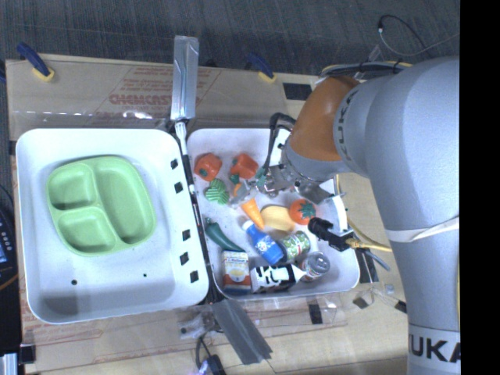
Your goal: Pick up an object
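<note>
Two white bins sat side by side on the bench. The left bin [31, 209] held a green tray [98, 204] with three parts. The right bin [234, 139] was full of small toys and cans. The big grey arm [406, 155] reached in from the right, with its orange band [324, 123] over the top right of that bin. The gripper [262, 180] was low in the right bin, near the middle of the pile. I could not tell if it was holding a thing, because it was too small and dark to see well. An orange pepper [244, 165] lay just beside the gripper, on its upper left. A red tomato [207, 166] sat to the left of the pepper, near the wall between the bins. A small green toy [217, 194] lay under the tomato. A carrot [251, 212] was just below the gripper, and a yellow lump [275, 217] touched the carrot on its right. A second tomato [301, 209] sat by the yellow lump. A blue bottle [264, 244] lay tilted lower down, next to a green can [295, 247]. A silver can [316, 266] stood near the lower right corner. A long green chili [221, 237] lay by the left wall, and a small carton [235, 269] rested at the bottom.
</note>
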{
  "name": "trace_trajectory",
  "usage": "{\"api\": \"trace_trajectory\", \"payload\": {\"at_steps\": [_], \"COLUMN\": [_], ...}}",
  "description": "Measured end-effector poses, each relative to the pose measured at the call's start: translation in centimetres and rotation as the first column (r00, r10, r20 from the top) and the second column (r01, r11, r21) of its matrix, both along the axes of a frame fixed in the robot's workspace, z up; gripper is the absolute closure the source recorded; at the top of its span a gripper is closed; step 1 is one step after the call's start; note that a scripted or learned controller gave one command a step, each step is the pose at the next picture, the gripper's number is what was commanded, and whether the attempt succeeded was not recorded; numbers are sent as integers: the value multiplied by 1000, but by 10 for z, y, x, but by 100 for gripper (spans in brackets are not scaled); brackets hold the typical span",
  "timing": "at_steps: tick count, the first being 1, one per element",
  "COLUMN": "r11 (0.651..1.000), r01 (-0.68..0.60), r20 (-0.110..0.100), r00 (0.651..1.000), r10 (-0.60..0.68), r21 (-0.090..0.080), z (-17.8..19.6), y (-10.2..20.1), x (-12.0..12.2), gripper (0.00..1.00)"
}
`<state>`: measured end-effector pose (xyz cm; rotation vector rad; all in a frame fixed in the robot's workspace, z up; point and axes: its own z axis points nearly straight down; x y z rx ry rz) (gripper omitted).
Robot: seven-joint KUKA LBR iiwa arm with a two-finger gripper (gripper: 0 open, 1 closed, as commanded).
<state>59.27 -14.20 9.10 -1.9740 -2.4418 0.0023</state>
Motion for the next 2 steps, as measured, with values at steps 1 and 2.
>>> {"api": "trace_trajectory", "payload": {"at_steps": [1, 2], "r11": [1000, 1000], "r01": [-4, 16], "r20": [0, 3], "r00": [1000, 1000], "r10": [4, -16], "r21": [0, 1], "z": [10, 139], "y": [1, 64], "x": [1, -3], "gripper": [100, 100]}}
